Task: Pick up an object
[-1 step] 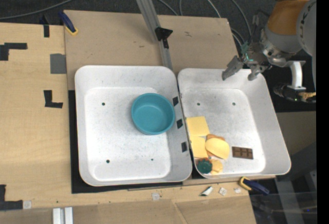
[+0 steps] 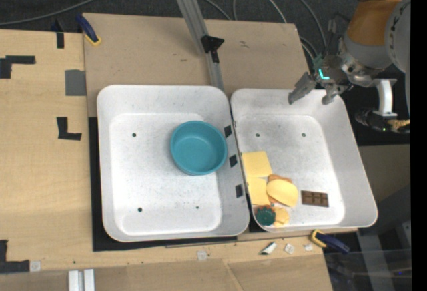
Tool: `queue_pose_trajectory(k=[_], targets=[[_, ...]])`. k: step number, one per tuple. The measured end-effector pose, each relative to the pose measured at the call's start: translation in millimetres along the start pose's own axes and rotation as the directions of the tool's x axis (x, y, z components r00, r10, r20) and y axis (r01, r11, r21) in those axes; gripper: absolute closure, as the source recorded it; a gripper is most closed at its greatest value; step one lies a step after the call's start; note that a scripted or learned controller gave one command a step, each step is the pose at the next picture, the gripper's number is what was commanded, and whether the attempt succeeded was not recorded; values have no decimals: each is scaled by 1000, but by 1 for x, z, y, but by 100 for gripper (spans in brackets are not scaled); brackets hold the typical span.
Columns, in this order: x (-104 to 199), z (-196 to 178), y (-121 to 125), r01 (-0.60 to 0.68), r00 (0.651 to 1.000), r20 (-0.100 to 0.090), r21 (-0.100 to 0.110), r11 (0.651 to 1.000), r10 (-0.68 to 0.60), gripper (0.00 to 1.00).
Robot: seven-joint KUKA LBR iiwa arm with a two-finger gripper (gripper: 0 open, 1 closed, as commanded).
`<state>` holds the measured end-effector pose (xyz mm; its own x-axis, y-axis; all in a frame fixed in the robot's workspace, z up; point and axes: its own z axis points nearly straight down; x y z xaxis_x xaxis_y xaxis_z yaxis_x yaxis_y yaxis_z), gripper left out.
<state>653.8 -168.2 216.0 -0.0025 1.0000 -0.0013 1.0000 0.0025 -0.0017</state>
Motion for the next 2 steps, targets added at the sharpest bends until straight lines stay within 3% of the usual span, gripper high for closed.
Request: queue_pose_trajectory(k=[2], targets=[[-3, 103, -3, -1, 1000, -1, 6, 1000, 1, 0]])
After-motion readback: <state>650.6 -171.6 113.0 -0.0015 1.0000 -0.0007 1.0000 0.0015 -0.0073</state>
